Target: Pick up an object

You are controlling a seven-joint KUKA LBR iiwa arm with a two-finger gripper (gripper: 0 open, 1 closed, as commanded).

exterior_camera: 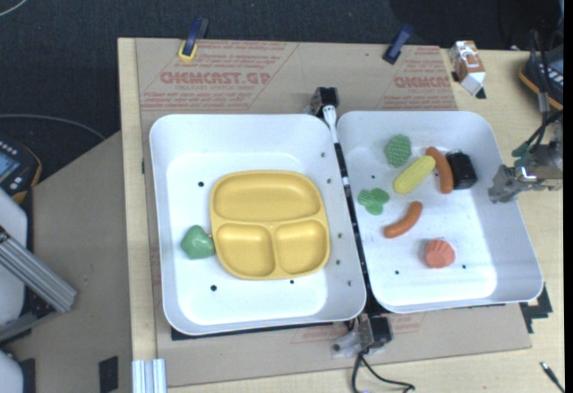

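A cardboard-covered bench (269, 69) printed with red lettering stands on dark carpet, and two blue clamps pin its far edge. Two white bins sit on it side by side. The left bin (170, 203) holds one yellow divided plate (269, 223) with one green piece (197, 243) touching the plate's left edge. Right of the plate, the right bin (501, 266) carries seven pieces: two green (398, 149), one corn cob (414, 175), two sausages (403, 219), one black block (461, 171) and one red-orange lump (439, 252). The gripper (512, 180) sits at that bin's right rim, well right of the plate; whether its fingers are apart, I cannot tell.
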